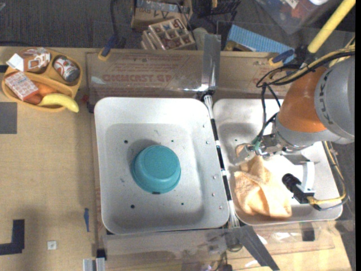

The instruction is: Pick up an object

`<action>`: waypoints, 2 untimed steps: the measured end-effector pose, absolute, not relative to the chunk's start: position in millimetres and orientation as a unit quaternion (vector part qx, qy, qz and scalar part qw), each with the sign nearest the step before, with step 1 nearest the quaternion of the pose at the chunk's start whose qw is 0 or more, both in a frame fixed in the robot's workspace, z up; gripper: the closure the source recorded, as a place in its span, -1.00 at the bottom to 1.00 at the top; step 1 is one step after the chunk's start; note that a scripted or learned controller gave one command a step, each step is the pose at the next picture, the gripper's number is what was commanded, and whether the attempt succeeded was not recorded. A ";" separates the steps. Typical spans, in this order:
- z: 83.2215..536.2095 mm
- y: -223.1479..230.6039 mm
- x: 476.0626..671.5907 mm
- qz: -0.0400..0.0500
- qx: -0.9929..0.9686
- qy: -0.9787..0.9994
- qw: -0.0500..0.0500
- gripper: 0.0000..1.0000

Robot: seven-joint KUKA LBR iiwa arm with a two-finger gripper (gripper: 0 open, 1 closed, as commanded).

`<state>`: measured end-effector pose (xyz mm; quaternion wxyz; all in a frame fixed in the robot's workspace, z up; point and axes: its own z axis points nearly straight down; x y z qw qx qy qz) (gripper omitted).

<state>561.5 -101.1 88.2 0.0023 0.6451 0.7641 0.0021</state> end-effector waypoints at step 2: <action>88.2 -101.1 561.5 0.002 0.645 0.764 0.002 -1.00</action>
